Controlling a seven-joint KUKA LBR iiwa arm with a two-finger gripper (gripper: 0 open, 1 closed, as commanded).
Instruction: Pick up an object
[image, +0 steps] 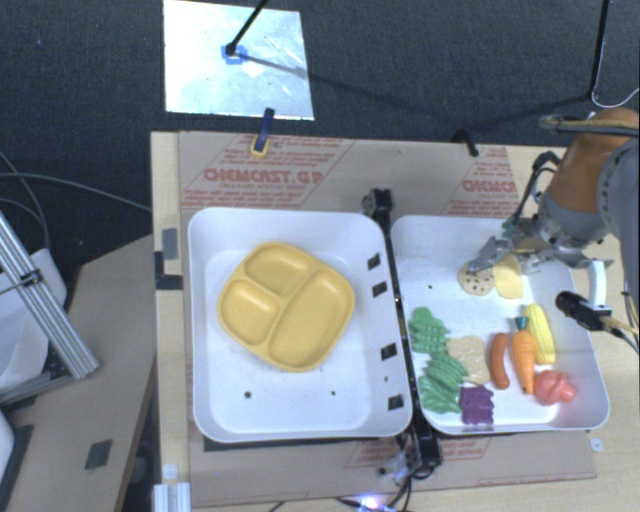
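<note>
While reaching low into the right bin (600, 395), the claw (497, 256) is hovering narrow, gripping nothing; the cookie (477, 280) is lying just below it, likely the target.

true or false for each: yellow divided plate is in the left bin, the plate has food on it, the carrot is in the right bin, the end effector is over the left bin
1. The yellow divided plate sits in the left bin. True.
2. The plate has food on it. False: its compartments are bare.
3. The carrot lies in the right bin. True.
4. The end effector is over the left bin. False: it is over the right bin, by the cookie.
</note>
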